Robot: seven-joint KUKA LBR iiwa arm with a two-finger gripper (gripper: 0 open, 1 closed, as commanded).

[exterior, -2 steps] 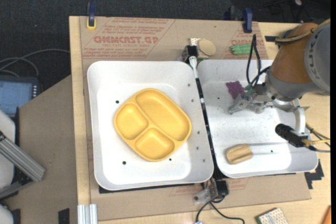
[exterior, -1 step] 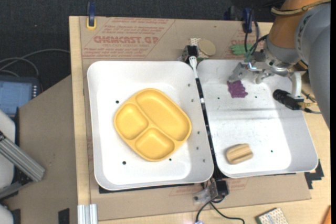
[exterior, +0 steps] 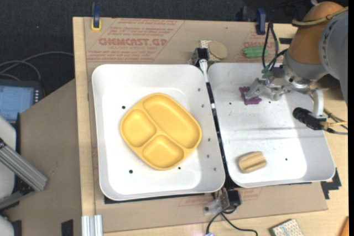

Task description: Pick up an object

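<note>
In the right bin (exterior: 276, 135) a small purple object (exterior: 250, 95) lies near the back left corner. A tan, bread-like block (exterior: 251, 161) rests near the front of the same bin. My gripper (exterior: 266, 88) is low over the back of the right bin, just right of the purple object and very close to it; I cannot tell whether they touch. The grey arm with its orange band (exterior: 312, 36) comes in from the right. The left bin (exterior: 110, 91) holds a yellow divided plate (exterior: 160, 130).
A black part with cables (exterior: 307, 117) hangs over the right bin's right side. Behind the bins, on the cardboard, lie a green item (exterior: 253, 52) and a round tan disc (exterior: 219, 51). The ridge between the bins (exterior: 213, 119) runs front to back.
</note>
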